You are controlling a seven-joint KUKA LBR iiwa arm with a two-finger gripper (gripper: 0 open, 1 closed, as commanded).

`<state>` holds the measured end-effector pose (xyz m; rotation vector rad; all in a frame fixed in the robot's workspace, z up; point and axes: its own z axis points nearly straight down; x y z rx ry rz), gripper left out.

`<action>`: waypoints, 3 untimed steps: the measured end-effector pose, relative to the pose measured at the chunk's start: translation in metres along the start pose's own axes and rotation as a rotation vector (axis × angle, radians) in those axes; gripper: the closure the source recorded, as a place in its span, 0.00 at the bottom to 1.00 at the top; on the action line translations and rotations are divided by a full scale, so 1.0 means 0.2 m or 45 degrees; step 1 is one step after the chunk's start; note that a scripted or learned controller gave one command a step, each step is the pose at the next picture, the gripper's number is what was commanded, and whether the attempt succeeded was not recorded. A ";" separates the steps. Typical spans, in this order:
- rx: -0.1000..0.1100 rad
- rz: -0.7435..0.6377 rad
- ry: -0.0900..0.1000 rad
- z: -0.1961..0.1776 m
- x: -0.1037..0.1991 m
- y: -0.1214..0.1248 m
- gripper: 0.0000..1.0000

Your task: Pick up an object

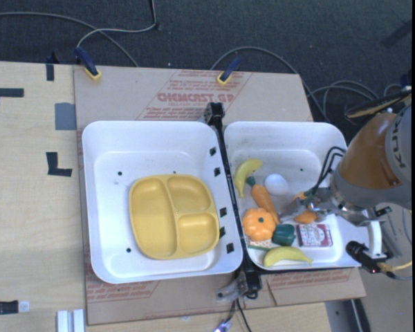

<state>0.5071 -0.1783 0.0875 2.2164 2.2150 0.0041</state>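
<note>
Two shallow white plastic bins side by side on a cardboard-covered counter (124, 92), joined along a black clipped seam.

In the left white bin (100, 185): a yellow three-compartment plastic tray (174, 215), lying flat, a little right of centre and toward the near wall.

In the right white bin (290, 140): a cluster of toy foods, mostly along the left and near sides. A curved yellow-green plastic banana (245, 173) close to the seam. Just right of it, a small white egg-shaped ball (276, 183). Below those, a slanted orange plastic carrot (263, 198), its lower end touching a round orange plastic pumpkin (258, 223). Just right of the pumpkin, a dark green rounded piece (284, 234). At the near wall, a second yellow plastic banana (285, 256), lying flat below the pumpkin and the green piece. Right of the green piece, a small red-and-white printed packet (314, 236), flat on the bin floor. Above the packet, a small orange rounded piece (306, 217), right at the hand's tip.

Grey arm with orange band (370, 161) reaching in over the right bin's right wall, wrist angled down and leftward. Hand (306, 203) low inside the bin, between the egg-shaped ball and the packet, directly over the small orange piece. Cannot tell whether released or clenched: too small and blurred there, and nothing clearly seen gripped.

On the counter's far edge, two yellow-and-blue spring clamps (88, 62). Beyond, dark carpet with loose cables (149, 5).
</note>
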 end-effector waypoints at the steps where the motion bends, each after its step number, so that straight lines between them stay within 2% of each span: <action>1: 0.003 -0.002 0.001 0.00 0.06 0.17 0.00; 2: 0.002 -0.003 0.002 -0.05 0.06 0.17 1.00; 3: 0.009 -0.004 0.006 -0.49 0.45 0.11 1.00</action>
